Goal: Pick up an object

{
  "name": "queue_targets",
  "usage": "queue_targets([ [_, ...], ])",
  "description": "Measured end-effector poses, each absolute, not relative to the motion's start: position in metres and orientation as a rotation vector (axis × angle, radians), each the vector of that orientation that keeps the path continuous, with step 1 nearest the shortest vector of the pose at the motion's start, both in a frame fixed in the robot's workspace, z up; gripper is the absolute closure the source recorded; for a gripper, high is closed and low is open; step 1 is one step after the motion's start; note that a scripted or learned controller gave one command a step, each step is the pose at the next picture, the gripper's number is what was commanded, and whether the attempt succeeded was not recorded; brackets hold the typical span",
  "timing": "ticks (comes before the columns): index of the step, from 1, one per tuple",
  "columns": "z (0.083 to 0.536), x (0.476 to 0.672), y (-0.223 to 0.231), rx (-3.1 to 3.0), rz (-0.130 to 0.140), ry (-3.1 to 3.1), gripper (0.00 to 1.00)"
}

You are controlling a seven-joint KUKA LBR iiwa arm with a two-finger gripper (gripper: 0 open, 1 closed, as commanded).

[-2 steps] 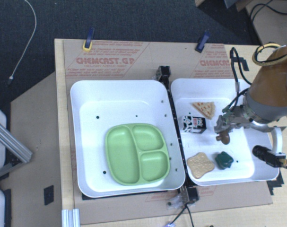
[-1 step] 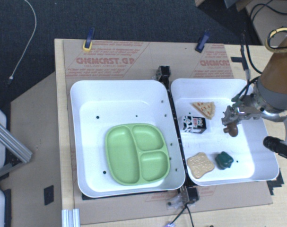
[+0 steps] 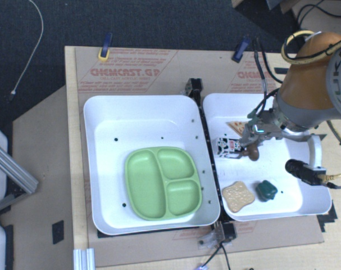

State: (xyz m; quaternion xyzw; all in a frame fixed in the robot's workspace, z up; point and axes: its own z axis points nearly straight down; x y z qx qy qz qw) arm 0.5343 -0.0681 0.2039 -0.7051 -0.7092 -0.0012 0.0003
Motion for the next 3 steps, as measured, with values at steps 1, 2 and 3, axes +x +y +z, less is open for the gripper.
queue_targets([
  [1, 0.205, 0.537, -0.021, -2.215, -0.004, -2.227, 1.0],
  [2, 0.199, 0.544, 0.032, -2.214, -0.003, -2.228, 1.0],
  [3, 0.197, 0.561, 0.086, -2.215, -0.005, -2.228, 1.0],
])
